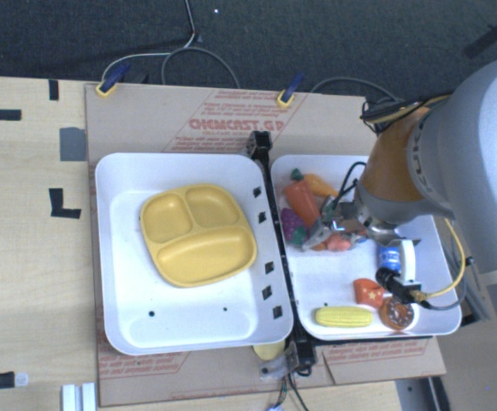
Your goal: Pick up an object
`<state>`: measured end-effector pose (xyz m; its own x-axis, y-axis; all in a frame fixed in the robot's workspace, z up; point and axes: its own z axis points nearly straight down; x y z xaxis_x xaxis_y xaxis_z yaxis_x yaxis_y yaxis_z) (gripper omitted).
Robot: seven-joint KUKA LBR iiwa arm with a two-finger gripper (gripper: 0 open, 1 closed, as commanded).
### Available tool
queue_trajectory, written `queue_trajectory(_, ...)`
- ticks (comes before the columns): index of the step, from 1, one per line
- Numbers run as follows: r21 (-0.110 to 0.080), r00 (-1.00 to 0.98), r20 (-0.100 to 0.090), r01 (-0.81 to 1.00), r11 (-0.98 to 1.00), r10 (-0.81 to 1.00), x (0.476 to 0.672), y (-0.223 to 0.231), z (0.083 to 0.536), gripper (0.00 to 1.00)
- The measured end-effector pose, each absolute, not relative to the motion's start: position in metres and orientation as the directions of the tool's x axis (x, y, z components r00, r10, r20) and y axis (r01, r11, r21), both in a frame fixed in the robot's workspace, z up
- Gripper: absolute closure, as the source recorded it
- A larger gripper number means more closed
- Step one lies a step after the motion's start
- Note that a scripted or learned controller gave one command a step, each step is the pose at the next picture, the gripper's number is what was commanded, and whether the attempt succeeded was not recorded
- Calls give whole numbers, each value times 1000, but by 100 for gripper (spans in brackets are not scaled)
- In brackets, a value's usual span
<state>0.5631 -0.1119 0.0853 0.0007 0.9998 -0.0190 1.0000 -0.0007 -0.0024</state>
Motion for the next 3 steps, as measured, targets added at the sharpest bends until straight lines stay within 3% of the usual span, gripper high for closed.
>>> queue_trajectory(1,3,4,-8,1000,-4,1000,564,-108,97,100)
queue_trajectory(2,11,-11,3,1000,11,1000,613,-23,190,100)
queue_trajectory(3,0,-6,2,1000,6,1000,577,21,206,100)
